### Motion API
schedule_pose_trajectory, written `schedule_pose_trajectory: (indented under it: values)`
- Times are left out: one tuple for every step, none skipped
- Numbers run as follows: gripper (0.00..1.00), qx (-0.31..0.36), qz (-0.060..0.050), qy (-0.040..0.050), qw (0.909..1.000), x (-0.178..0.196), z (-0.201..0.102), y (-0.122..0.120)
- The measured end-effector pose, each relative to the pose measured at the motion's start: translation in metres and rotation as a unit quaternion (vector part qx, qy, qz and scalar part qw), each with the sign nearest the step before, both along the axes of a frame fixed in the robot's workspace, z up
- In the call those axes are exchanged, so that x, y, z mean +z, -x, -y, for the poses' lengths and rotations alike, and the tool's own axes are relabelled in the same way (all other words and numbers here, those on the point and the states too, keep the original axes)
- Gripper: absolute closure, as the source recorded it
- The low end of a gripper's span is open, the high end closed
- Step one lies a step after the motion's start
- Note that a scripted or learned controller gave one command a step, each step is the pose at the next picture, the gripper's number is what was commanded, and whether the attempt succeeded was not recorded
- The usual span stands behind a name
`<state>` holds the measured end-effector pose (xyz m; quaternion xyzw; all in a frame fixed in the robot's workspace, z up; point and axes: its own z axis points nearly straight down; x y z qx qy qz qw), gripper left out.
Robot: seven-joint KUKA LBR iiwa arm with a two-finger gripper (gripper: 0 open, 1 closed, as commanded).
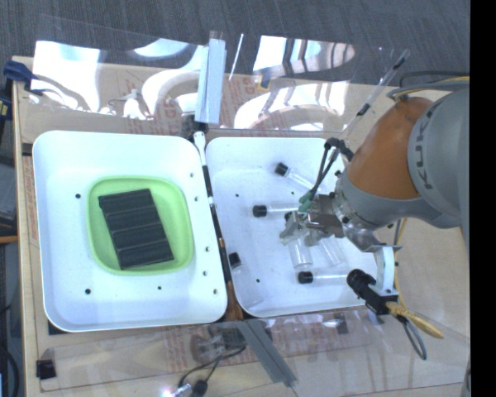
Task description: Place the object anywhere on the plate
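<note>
A green plate [180, 195] lies in the middle of the left bin [54, 296]. On the plate rests a dark grey ridged block [135, 227], lying flat and slightly turned. My gripper [300, 226] is over the middle of the right bin [231, 160], low above several clear tubes, far from the plate. The grey arm with its orange band [384, 160] reaches in from the right and hides the bin's right side. I see nothing held in the gripper.
Clear tubes with black caps lie in the right bin: one [281, 169] near the back, one [260, 211] left of the gripper, one [306, 277] near the front. A small black piece [234, 260] sits by the left wall. A clear screen [211, 73] stands behind the bins.
</note>
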<state>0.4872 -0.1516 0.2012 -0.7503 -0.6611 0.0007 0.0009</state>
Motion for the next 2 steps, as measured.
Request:
schedule_pose_trajectory:
  values:
    - [1.0, 0.081, 0.0, -0.0003, 0.9967, -0.011, -0.078, -0.039]
    - [1.0, 0.135, -0.001, -0.0003, 0.9908, -0.003, -0.157, -0.053]
